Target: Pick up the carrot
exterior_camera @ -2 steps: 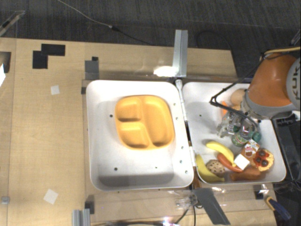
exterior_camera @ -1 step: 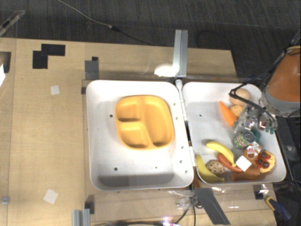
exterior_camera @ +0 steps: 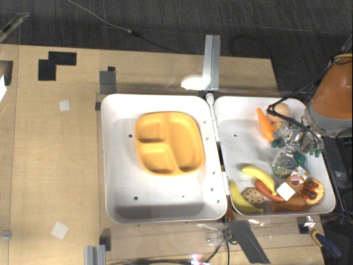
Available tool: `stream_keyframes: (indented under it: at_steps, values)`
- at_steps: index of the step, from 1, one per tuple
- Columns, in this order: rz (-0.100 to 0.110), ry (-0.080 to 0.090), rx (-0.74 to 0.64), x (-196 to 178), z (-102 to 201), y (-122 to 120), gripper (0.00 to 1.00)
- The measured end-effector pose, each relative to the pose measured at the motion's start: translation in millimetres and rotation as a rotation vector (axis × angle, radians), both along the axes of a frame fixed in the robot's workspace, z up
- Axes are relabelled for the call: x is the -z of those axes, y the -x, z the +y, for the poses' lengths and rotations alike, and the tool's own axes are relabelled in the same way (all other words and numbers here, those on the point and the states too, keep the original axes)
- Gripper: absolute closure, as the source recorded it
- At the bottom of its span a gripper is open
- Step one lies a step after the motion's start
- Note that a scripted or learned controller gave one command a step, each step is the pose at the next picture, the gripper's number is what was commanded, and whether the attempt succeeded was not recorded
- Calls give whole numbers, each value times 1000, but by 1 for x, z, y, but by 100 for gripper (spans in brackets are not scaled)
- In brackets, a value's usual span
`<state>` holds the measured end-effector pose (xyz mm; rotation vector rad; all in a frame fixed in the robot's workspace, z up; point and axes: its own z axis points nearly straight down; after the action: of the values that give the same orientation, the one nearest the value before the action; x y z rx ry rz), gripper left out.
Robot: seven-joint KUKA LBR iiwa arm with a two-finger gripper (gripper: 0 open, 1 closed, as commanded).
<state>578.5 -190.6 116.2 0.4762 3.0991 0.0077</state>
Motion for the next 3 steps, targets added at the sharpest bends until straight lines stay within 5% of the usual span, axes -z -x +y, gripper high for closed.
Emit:
stream_keyframes:
  at_steps: [1,2,3]
  values:
    - [4,5,183,29,10,-57,0]
    - [21,9,188,27,93,-65,0]
    - [31,6,270,27,90,-79,0]
